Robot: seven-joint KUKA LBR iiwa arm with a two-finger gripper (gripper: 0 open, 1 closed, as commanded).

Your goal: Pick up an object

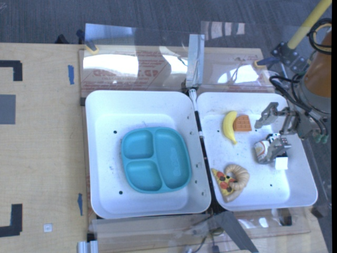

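While gripper (274, 147) hangs low over right bin (300, 191), jaws' state unreadable; risk: closing beside small brownish object (260, 151), nudging it away.

I am watched by one camera, fixed above my bench (37, 141) and looking down at a slant, so the far edge of the bench lies toward the top of the picture and the near edge at the bottom. It stands far enough back to take in both white bins whole: the left bin (100, 109) near the middle of the frame, the right bin (300, 188) beside it, with dark floor (131, 4) visible beyond the bench at the top. A broad stretch of bare wooden benchtop fills the left side. My arm (318, 78) comes in from the right edge of this view, over the right bin.
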